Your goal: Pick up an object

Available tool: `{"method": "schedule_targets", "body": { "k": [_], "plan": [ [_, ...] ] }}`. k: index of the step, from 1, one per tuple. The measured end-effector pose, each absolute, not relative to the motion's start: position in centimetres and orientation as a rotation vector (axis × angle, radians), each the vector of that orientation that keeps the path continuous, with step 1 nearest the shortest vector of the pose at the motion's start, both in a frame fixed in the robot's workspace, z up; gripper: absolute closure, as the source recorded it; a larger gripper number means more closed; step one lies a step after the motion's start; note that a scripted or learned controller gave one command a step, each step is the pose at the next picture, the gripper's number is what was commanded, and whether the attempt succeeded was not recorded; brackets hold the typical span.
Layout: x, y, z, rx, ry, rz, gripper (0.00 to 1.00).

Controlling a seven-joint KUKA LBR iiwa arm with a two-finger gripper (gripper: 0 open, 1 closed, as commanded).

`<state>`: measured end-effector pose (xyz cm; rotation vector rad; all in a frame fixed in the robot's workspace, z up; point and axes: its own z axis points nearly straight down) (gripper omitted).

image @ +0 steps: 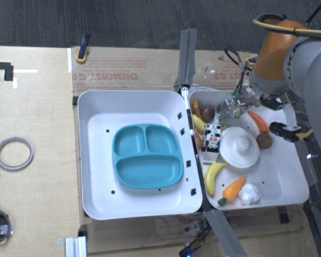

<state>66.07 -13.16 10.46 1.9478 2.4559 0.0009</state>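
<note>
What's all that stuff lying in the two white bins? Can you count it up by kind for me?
Blue divided plate: 1
White round dish: 1
Bananas: 2
Carrots: 2
Brown round items: 2
White lumpy item: 1
Black-and-white toy: 1
Total: 10, though the clutter beneath the claw is hard to make out.

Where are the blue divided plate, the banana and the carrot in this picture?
blue divided plate (148, 156), camera view, on its centre ridge.
banana (212, 176), camera view, mid-curve of its body.
carrot (234, 189), camera view, on its orange body.
</note>
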Motion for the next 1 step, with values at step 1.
{"method": "schedule_targets", "body": {
  "k": [1],
  "plan": [
    [65.94, -8.63, 21.76, 1.970, 2.445, -0.001, 1.00]
  ]
}}
